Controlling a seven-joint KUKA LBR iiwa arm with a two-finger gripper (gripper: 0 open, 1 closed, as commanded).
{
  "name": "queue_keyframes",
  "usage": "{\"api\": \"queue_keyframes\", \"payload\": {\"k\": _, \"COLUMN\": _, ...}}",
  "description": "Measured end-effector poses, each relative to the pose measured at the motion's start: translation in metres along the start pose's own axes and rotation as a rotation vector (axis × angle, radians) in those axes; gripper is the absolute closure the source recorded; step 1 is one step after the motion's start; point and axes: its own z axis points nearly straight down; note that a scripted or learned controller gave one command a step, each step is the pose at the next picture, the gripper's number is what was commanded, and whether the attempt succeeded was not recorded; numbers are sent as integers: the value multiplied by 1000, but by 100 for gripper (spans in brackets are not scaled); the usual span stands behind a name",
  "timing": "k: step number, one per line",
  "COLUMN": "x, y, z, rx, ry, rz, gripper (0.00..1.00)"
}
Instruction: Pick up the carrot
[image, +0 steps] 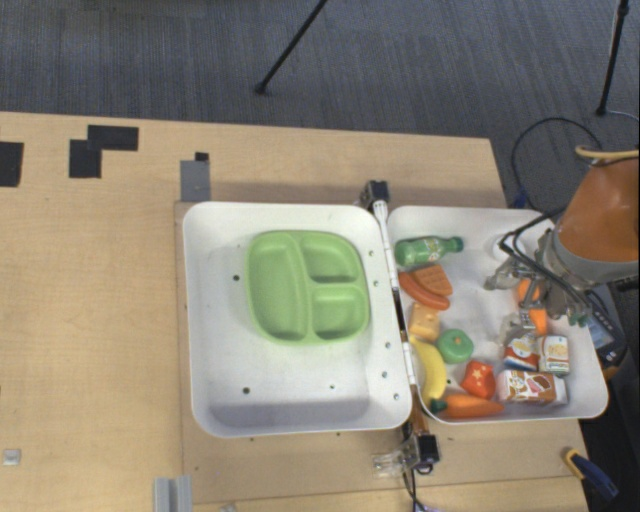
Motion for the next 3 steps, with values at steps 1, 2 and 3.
{"api": "queue_keyframes", "payload": {"k": 1, "x": 2, "y": 12, "z": 0, "rx": 2, "ry": 1, "rz": -113, "gripper": 0}}
{"api": "queue_keyframes", "payload": {"k": 2, "x": 21, "y": 15, "z": -1, "rx": -1, "ry": -1, "rz": -557, "gripper": 0}}
{"api": "queue_keyframes", "payload": {"k": 3, "x": -72, "y": -5, "z": -122, "rx": 1, "ry": -3, "rz": -527, "gripper": 0}}
